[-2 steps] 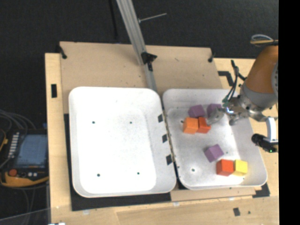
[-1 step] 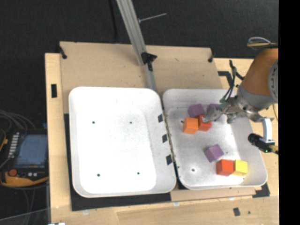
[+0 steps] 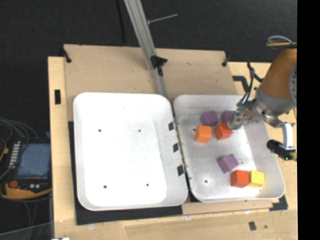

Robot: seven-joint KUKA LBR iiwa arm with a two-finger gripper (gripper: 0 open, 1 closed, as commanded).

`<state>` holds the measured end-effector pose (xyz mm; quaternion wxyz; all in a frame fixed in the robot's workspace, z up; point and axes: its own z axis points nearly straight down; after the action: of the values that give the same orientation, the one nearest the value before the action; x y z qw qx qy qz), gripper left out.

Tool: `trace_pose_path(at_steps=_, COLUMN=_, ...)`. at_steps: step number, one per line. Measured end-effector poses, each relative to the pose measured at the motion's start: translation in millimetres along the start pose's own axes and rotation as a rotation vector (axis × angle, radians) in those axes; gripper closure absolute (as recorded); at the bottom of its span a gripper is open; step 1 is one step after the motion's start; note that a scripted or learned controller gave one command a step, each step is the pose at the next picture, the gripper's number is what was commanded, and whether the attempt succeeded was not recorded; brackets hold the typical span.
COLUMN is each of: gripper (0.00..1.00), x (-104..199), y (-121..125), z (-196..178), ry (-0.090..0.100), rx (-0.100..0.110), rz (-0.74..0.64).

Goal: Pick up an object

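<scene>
Two shallow white bins, smooth and round-cornered, are sitting side by side: left bin (image 3: 122,149), right bin (image 3: 200,111). Six small matte blocks are lying in the right one. Claw (image 3: 239,118) is hovering near its far edge, just beside a red-orange cube (image 3: 223,131) and a purple cube (image 3: 228,116); grip state indiscernible.
</scene>
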<state>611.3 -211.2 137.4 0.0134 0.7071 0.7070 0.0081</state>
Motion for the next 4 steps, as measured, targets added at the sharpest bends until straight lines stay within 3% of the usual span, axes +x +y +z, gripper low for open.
trace_pose_path(at_steps=1, gripper=1.00, x=-1.1, y=5.9, z=-65.2, ry=0.004, rx=0.022, rz=-0.003)
trace_pose_path(at_steps=2, gripper=1.00, x=-2.5, y=7.6, z=-87.3, ry=0.006, rx=0.026, rz=-0.004)
trace_pose_path(at_steps=4, gripper=1.00, x=91.7, y=7.9, z=-105.1, ry=0.009, rx=0.029, rz=-0.007)
